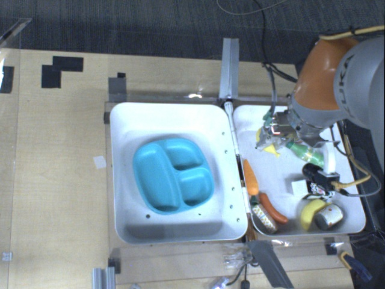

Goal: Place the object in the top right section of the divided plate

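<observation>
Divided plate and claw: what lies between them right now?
In the camera view, bare bin floor and the two bins' adjoining walls separate the blue divided plate from the claw.

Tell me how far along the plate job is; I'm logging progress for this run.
Nothing looks done yet: the blue divided plate in the left bin has nothing in its sections, top right one included. In hand: the gripper is low in the right bin, near a yellow piece and a green object; whether it grips anything I can't tell. Left: secure an object, carry it across, set it down.
</observation>
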`<state>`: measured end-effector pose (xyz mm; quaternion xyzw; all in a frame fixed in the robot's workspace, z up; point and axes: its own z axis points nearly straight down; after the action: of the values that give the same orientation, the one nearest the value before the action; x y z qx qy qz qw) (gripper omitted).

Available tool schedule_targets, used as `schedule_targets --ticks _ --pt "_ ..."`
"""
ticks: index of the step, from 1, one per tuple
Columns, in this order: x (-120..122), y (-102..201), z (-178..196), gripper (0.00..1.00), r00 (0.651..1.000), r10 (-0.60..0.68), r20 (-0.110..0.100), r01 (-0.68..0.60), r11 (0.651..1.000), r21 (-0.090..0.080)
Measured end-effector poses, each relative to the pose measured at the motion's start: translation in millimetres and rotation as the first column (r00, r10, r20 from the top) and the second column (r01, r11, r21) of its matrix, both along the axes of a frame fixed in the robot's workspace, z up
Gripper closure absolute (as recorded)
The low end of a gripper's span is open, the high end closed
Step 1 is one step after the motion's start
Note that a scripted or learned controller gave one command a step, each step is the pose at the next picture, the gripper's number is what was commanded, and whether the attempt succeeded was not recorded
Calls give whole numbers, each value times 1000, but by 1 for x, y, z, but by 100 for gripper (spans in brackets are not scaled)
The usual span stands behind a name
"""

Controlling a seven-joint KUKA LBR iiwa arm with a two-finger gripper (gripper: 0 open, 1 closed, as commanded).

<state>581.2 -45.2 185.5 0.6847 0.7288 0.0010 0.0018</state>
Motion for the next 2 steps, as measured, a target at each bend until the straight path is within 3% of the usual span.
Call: schedule_targets --ticks 1,2 --pt "-63 56 -1 100 965 -262 -3 262 965 2" --pt "-63 86 29 100 981 -195 0 195 981 3"
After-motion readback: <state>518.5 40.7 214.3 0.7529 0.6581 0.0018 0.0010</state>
